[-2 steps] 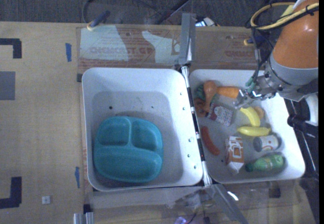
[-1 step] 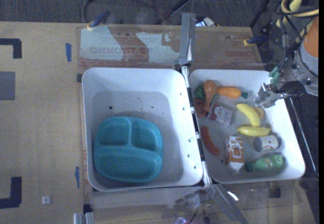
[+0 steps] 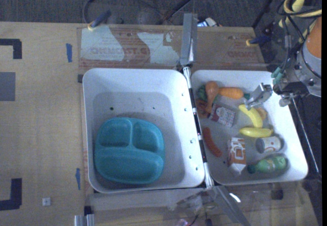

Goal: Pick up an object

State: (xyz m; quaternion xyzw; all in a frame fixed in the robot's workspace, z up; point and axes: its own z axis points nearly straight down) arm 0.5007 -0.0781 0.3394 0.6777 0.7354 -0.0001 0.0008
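Nearest the lens, a teal divided plate [image 3: 130, 150] fills the left bin [image 3: 92, 117]. Rightward, in the right bin [image 3: 301, 166], a yellow banana [image 3: 250, 115] lies just below-left of the claw [image 3: 259, 94], long axis slanting down-right; whether the claw is spread, I cannot tell.

Left bin [image 3: 97, 87]: I see a teal divided plate [image 3: 130, 150].
Worktop [image 3: 41, 117]: blue tape bits [image 3: 69, 52], black markings [image 3: 12, 48].
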